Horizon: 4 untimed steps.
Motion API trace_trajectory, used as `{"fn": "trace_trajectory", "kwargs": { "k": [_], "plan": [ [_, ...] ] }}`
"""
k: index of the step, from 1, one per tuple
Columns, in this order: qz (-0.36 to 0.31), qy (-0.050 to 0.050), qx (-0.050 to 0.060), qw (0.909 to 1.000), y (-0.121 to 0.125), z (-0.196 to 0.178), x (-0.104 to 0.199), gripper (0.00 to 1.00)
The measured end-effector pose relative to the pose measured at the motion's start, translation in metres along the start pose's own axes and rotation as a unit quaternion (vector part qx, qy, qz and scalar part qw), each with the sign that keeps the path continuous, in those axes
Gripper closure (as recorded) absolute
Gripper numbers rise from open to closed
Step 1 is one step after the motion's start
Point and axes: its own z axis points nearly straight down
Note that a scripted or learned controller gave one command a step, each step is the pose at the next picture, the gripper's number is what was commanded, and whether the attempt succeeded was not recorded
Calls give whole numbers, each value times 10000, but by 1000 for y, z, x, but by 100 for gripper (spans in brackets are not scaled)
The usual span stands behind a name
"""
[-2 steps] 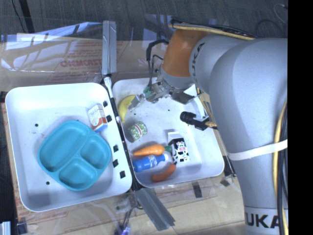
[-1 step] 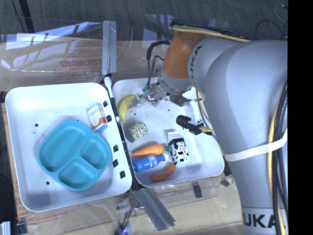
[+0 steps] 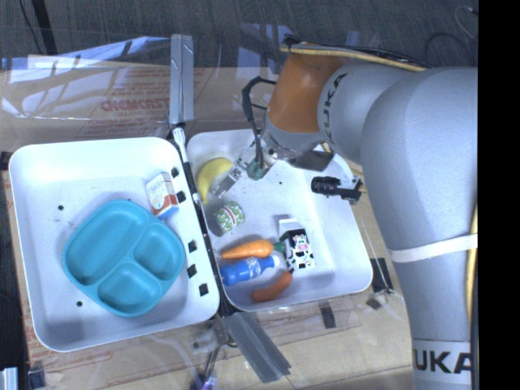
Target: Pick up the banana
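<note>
The banana (image 3: 211, 171) is a yellow rounded shape in the far left corner of the right bin (image 3: 345, 242), close to the divider between the two bins. My gripper (image 3: 233, 177) reaches in from the right and sits low, just to the right of the banana, at its edge. The grey arm with its orange band (image 3: 296, 96) hangs over the bin's far side. Whether the gripper touches the banana is not clear from this angle.
Just in front of the banana lies a green can (image 3: 227, 216). A carrot (image 3: 248, 249), a blue bottle (image 3: 246, 270), a sausage (image 3: 272, 287) and a black-and-white carton (image 3: 296, 250) crowd the near side. The left bin (image 3: 41, 185) holds a blue divided plate (image 3: 123, 256) and a small carton (image 3: 162, 193).
</note>
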Motion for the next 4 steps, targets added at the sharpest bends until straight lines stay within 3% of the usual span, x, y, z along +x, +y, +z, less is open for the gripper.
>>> {"fn": "trace_trajectory", "kwargs": {
  "k": [1,2,3,4],
  "plan": [
    [-19,-5,0,10000,1,-11,0,100],
    [1693,6,8,9856,-14,-2,12,100],
    [1693,5,6,9856,-14,-3,12,0],
    [1500,-22,-24,9887,-2,-1,-3,0]
  ]
}}
